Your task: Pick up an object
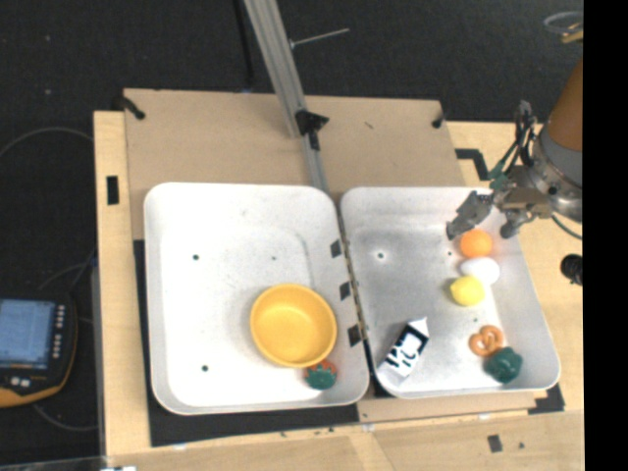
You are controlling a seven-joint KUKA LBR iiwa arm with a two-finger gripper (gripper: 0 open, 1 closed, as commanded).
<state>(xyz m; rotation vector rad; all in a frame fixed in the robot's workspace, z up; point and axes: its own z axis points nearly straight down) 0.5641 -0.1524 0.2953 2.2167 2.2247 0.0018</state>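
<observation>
My gripper [486, 226] hangs over the far right part of the right bin [392, 234], its two dark fingers spread open. An orange ball [477, 242] lies just below and between the fingertips, not gripped. Right in front of it sit a white egg-shaped object [480, 270] and a yellow lemon-like object [467, 290]. Closer to the bin's front are a small pretzel [486, 340], a dark green object [504, 365] and a white carton with black print [405, 348].
The left bin [206, 243] holds a yellow bowl [292, 324] and a small green and red object [321, 375] at its front rim. A grey metal strut [280, 57] slants across the back of the bench. A handheld pendant [29, 346] lies off to the left.
</observation>
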